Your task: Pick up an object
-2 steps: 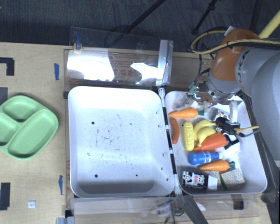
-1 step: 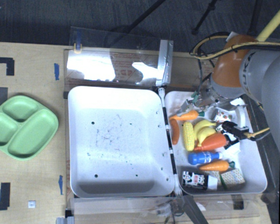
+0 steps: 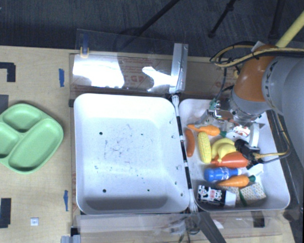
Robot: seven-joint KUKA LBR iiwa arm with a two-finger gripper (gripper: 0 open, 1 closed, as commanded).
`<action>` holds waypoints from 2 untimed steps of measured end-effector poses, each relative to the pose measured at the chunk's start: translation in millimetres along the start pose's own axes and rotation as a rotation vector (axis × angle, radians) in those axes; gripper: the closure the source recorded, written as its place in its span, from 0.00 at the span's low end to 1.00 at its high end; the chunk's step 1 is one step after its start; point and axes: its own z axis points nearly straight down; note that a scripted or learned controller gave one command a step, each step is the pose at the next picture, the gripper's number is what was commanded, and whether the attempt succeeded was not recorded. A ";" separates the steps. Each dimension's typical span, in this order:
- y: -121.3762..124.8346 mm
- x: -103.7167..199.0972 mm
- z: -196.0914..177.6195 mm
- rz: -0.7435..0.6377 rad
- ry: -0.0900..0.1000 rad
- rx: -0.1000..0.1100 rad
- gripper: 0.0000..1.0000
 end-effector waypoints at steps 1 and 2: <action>1.8 0.3 -8.0 -0.002 0.000 -0.001 1.00; 1.5 0.3 -7.6 -0.002 0.000 0.000 0.00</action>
